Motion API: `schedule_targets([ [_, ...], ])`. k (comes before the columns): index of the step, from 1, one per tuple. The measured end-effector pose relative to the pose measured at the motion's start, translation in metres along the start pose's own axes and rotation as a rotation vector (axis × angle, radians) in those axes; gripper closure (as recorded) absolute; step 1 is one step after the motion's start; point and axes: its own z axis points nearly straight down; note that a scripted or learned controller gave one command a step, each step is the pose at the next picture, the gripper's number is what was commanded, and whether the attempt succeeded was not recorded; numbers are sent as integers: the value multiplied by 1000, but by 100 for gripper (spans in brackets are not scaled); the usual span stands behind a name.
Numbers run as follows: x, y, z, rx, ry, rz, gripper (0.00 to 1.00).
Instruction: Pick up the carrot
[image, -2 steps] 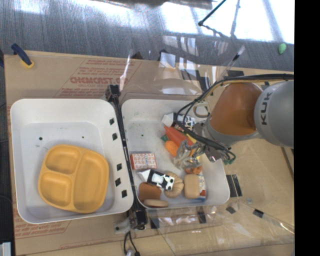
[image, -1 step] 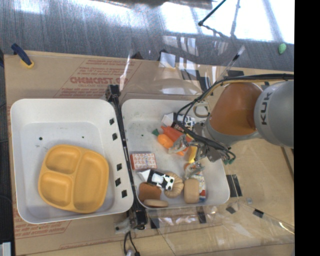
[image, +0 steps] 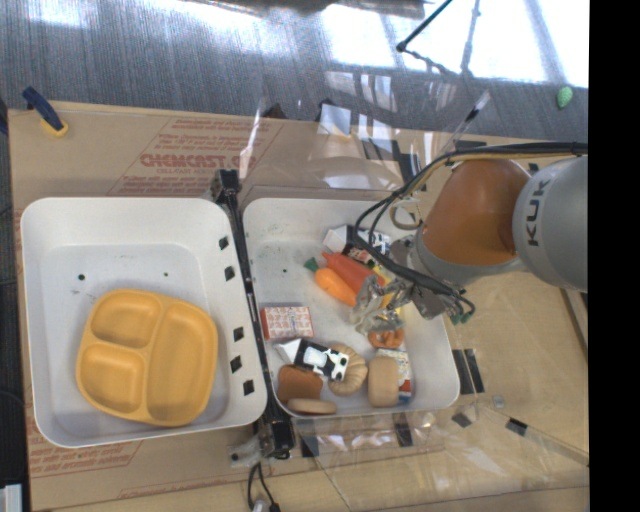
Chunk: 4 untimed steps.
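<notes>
The carrot (image: 340, 277) lies in the right bin (image: 262, 250), in its upper middle part, as a pair of orange pieces set side by side and slanting down toward the right, with a small green tip at the upper-left end. Just to its right and slightly below, the end effector (image: 381, 304) hangs over the bin among a tangle of metal parts and dark cables; it is close beside the lower end of the carrot, but whether it is open, closed or gripping anything cannot be told from this angle. Above it the grey arm (image: 560, 225) with its orange band (image: 478, 212) reaches in from the right. A black-and-white packet (image: 352, 240) sits just above the carrot. Lower in the same bin lie a small red-patterned card (image: 287, 322), a black-and-white toy cow (image: 318, 359) and several brown bread-like pieces (image: 382, 381) near the front wall. The left bin (image: 45, 240) holds a yellow divided tray (image: 147, 356). Both bins rest on the cardboard-covered desk (image: 140, 150).
</notes>
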Motion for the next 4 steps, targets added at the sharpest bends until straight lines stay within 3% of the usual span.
schedule_targets([
  [1, -39, 41, -45, -1, -3, 76, 100],
  [2, -74, 141, -109, -3, -5, 242, 100],
  [3, -99, 211, -118, -3, 0, 599, 100],
  [4, -141, 333, -96, -5, 6, 705, 100],
])
